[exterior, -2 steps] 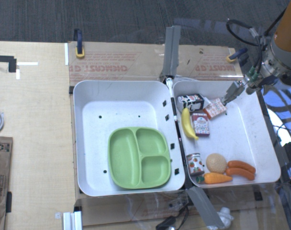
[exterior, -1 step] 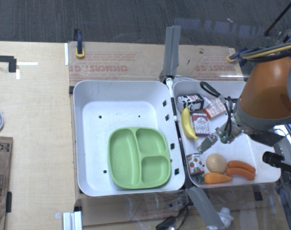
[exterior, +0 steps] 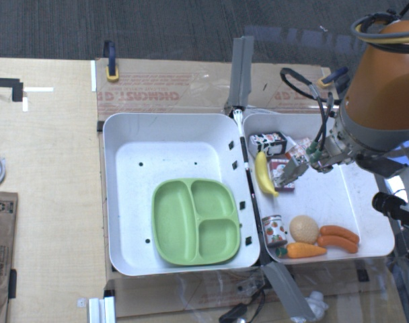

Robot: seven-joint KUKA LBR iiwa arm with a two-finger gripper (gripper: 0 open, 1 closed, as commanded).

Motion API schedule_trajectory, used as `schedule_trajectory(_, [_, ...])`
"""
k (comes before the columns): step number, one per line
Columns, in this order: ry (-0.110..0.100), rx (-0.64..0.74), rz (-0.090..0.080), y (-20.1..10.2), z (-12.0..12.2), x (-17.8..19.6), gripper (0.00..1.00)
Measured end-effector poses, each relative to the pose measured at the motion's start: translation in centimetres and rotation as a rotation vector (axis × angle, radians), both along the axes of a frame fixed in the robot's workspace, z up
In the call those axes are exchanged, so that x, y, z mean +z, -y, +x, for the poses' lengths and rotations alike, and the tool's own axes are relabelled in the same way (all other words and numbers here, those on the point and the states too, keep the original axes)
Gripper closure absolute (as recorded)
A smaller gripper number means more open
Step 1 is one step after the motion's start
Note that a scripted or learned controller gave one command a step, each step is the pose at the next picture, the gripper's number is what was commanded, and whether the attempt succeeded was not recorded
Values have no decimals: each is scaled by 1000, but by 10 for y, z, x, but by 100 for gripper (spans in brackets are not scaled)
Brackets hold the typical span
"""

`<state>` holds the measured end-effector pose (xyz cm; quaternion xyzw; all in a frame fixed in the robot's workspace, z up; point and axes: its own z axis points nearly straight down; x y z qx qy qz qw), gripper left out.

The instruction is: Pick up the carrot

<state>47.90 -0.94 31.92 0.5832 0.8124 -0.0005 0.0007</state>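
So down at the bottom edge of the right bin [exterior: 373, 247], the carrot [exterior: 305, 250] lies flat, pretty much against the near wall, lower right of the frame. Just left of it sits a small can with a printed label [exterior: 274, 230], and right behind it there's a round tan ball-looking thing [exterior: 303, 229]. To the carrot's right are two orange sausage-shaped pieces [exterior: 339, 238], side by side.

Over in the left bin [exterior: 124, 180], lower middle of the frame, a green divided plate [exterior: 196, 221] with three compartments rests on the floor of the bin.

Further back in the right bin, a banana [exterior: 263, 173] runs along the left wall, with a reddish packet [exterior: 280, 167] next to it and a small dark carton [exterior: 268, 142] behind that.

The gripper [exterior: 292, 171] hangs over the middle of the right bin near the banana and packet, well apart from the carrot. Honestly can't tell how it's set from this angle. The arm [exterior: 383, 79] fills the upper right.
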Motion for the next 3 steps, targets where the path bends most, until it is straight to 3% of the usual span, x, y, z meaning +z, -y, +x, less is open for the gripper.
schedule_trajectory(1, [-3, 146, 1, 55, -1, -90, 0])
schedule_trajectory(2, [-4, 405, 2, 18, -2, -129, 0])
schedule_trajectory(3, [-2, 354, 1, 66, 61, -118, 0])
